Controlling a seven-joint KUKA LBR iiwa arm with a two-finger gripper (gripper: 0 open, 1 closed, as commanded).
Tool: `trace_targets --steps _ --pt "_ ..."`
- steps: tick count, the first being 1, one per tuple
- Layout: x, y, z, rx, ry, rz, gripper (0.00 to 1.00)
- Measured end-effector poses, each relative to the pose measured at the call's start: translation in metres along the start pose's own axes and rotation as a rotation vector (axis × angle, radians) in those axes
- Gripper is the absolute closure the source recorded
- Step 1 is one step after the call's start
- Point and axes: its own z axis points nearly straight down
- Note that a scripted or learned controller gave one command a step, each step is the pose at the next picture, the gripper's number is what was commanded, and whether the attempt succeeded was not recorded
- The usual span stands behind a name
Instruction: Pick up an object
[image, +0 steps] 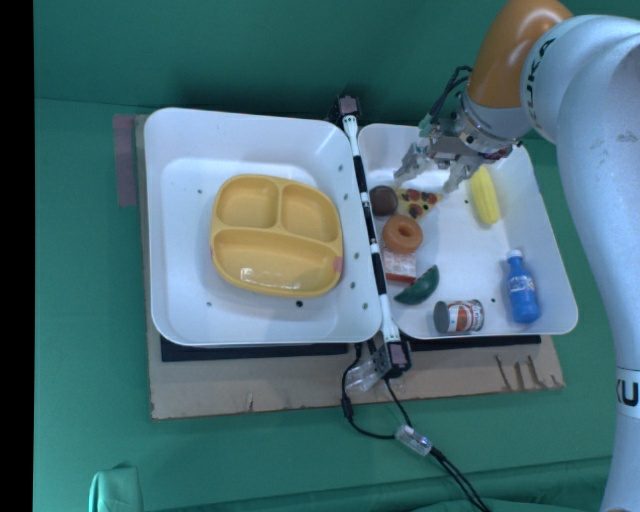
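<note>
My gripper (432, 180) hangs over the back of the right bin (555, 240), fingers spread open with nothing between them. Just below it lies a pizza slice toy (418, 200), with a dark brown round piece (383, 199) to its left. A yellow corn cob (485, 195) lies right of the gripper. Nearer the front are a glazed donut (402, 233), an orange-and-white packet (399, 265), a green wedge (419, 286), a small can (459, 317) and a blue bottle (520, 287).
The left bin (175, 160) holds a yellow divided plate (277, 236). A black-and-white bar (364, 215) runs between the bins. Cables (400, 425) trail off the front of the cardboard base (250, 385). My arm (600, 150) comes in from the right.
</note>
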Motion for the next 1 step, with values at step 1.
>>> trace_targets --steps 1 --pt "-0.0036 0.0039 -0.0191 -0.017 -0.006 0.006 1.00"
